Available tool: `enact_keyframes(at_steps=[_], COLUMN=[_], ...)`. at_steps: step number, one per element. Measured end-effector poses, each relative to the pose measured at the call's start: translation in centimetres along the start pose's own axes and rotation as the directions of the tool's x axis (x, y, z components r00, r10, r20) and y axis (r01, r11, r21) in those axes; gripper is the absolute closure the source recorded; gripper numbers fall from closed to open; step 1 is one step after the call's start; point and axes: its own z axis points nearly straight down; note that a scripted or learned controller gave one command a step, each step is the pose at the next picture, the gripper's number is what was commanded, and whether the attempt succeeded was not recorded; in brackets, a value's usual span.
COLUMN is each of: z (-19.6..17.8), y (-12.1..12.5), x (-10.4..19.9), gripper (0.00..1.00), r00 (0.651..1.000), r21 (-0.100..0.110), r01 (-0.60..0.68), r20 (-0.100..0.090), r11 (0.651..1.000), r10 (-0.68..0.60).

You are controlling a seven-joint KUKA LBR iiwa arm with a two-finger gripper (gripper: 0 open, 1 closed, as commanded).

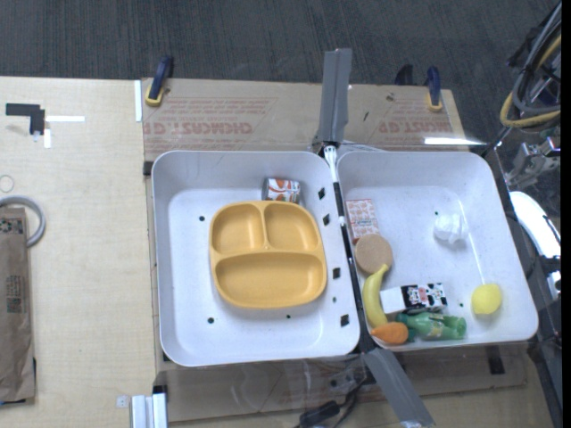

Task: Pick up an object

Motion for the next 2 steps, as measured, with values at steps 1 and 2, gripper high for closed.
enact_keyframes(at_steps=[1,2], z=[7.7,-5.9], y=[5.6,5.8], x=[1.3,-0.7], gripper=[1.00,1.00], r00=[0.909,0.987], r21=[0.000,-0.002], r01=[-0.417,-0.162], r20=[0.000,0.001], r11=[0.909,0.987], r10=[0.417,0.162])
